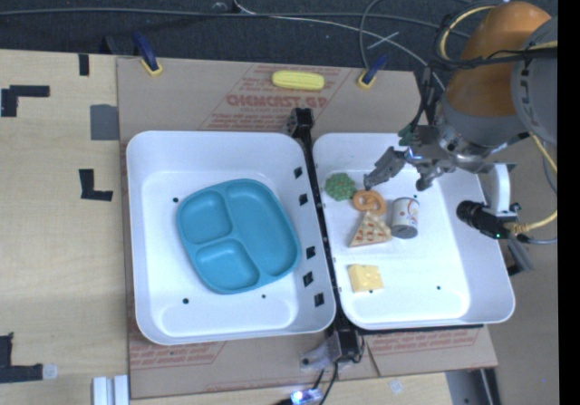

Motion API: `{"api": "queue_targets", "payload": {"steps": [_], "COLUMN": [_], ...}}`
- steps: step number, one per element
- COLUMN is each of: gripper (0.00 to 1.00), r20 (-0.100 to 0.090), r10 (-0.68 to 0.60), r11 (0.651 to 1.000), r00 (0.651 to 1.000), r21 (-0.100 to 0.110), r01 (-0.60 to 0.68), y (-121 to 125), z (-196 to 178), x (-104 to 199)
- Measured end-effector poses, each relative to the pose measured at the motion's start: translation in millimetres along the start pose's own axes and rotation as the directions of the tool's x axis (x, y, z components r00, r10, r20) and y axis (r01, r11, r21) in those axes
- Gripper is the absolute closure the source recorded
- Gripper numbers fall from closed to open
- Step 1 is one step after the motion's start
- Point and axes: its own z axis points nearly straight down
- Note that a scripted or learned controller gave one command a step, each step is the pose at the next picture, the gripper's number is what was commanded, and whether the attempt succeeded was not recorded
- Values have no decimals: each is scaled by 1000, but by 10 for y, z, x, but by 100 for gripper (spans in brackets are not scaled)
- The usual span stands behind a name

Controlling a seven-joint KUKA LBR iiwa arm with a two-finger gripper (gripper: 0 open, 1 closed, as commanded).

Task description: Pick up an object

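Gripper (399,175) spread wide, holding nothing, poised above pretzel (367,201) in right bin (485,299); likely to snag broccoli (340,186), can (404,216) or waffle (370,232) crowded close.

Blue divided tray (237,236) sits mid left bin (145,213). Yellow banana-shaped piece (297,81) lies on the cardboard sheet (181,95) near the surface's far edge, between two clamps.
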Motion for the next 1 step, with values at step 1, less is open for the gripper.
{"api": "queue_targets", "payload": {"steps": [1], "gripper": [0], "r20": [1], "r10": [-3], "r11": [1000], "r00": [1000], "r21": [-13], "r01": [3], "y": [26], "z": [-75], "x": [2]}}
